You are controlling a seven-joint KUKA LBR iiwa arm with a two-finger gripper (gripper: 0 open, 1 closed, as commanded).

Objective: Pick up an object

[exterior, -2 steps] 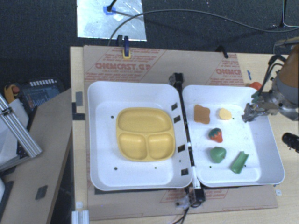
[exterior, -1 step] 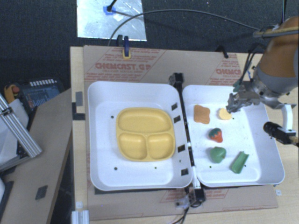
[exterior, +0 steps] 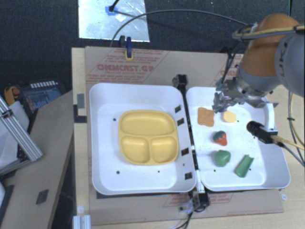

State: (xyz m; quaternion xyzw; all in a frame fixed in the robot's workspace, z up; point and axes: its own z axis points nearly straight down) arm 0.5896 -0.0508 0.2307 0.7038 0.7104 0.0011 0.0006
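Note:
The right bin [exterior: 276, 173] holds several small toy foods: an orange toast slice [exterior: 206, 117], a pale yellow round piece [exterior: 229, 117], a red strawberry-like piece [exterior: 219, 137], a green lump [exterior: 221, 157] and a green stick [exterior: 243, 166]. My gripper [exterior: 220, 102] hangs low over the bin's far part, between the toast slice and the yellow piece and slightly behind them. Nothing shows between its fingers.
A yellow three-compartment plate [exterior: 147, 136] lies in the left bin [exterior: 102, 142]. A black cylindrical part [exterior: 259, 130] with a cable sticks in over the right bin's right side. The black divider [exterior: 187, 132] runs between the bins.

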